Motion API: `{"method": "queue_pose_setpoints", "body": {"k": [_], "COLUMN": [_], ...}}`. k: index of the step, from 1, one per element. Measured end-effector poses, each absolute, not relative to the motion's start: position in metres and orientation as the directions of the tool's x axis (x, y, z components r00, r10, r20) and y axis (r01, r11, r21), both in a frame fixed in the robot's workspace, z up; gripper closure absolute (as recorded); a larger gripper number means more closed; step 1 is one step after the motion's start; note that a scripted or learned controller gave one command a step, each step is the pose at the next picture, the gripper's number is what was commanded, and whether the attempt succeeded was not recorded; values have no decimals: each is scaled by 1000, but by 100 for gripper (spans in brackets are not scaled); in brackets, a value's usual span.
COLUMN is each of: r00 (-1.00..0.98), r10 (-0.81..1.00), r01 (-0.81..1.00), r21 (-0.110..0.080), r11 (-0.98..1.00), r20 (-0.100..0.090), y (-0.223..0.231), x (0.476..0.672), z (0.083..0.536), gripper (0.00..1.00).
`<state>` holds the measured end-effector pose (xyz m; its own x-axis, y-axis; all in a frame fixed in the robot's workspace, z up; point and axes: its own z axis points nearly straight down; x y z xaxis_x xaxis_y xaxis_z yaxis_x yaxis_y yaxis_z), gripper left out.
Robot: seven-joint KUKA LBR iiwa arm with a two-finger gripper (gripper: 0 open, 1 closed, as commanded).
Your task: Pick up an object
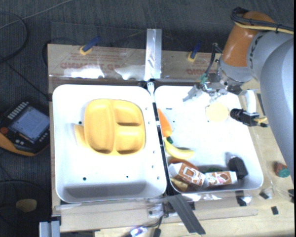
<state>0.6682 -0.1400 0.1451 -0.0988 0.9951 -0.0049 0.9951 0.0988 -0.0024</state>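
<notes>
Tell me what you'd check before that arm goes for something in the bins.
1. Gripper above the right bin, carrying nothing: ok.
2. Fingers open or shut: cannot tell.
3. Targets in that bin, namely banana, carrot, brown packet, black item: ok.
4. Room around them: not ok, they crowd the left wall and front corner.
5. Round pale disc lies apart, near the gripper: ok.
6. Yellow tray sits in the left bin, out of the way: ok.

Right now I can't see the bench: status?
Gripper over right white bin, nothing visibly held. Yellow banana, orange carrot at left wall. Path clear.
</notes>
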Motion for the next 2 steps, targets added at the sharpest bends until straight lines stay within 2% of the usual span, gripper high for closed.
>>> {"method": "queue_pose_setpoints", "body": {"k": [1, 2], "r00": [-197, -200], "r10": [980, 980], "r01": [980, 980], "r21": [-3, 12], "r11": [197, 200], "r20": [-2, -6], "y": [-98, -102], "x": [668, 610], "z": [95, 89], "gripper": [0, 0]}}
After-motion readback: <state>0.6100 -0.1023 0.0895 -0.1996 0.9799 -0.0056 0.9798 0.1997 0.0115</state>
